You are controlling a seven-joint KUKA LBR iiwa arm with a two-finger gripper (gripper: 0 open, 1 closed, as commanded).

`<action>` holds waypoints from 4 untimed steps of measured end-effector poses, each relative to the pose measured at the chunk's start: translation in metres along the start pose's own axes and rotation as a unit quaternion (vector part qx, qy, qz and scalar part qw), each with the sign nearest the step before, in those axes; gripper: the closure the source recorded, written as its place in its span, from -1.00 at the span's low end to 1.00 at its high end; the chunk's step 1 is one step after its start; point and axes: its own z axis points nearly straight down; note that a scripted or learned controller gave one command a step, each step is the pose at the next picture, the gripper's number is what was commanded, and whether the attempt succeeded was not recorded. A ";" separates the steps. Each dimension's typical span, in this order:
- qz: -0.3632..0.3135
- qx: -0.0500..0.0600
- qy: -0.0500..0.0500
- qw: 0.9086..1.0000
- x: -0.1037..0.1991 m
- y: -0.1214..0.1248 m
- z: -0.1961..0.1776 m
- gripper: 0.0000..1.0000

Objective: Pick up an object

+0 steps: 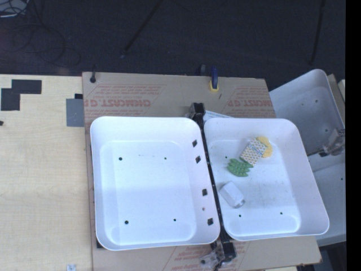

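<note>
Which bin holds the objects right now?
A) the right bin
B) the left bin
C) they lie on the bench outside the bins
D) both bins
A: the green item, the patterned packet and the pale block all lie inside the right bin.

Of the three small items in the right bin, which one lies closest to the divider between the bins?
The white block, lowest of the three. The green piece sits farther right, the yellow patterned item farther still.

Three small things in the right bin (307, 208)
Patterned packet (255, 150) far, green piece (239, 167) just beside, white cup (232, 195) lying nearer.
</note>
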 end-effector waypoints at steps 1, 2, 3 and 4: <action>0.001 0.008 0.004 1.000 0.002 -0.028 0.103 1.00; -0.001 -0.002 0.000 1.000 0.015 -0.020 0.005 1.00; 0.002 0.011 0.005 1.000 0.002 -0.029 0.166 1.00; 0.000 -0.004 -0.001 1.000 -0.001 -0.024 0.025 1.00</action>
